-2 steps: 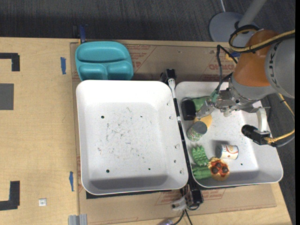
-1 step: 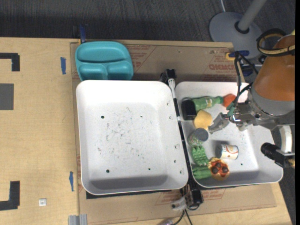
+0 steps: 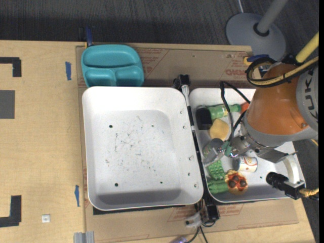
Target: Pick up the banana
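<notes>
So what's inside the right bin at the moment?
Right bin holds a black block, a pale yellow piece, green toys and a red-orange item. The arm covers the rest.

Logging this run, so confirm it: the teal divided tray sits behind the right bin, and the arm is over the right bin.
One error: the camera view shows the teal divided tray behind the left bin, not the right bin. The arm is indeed over the right bin.

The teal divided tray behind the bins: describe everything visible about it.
The teal divided tray looks like smooth moulded plastic with rounded corners. It has one long compartment at the back and two smaller ones in front. It lies flat on the cardboard-covered bench, right behind the left white bin, seemingly touching that bin's rim.
</notes>
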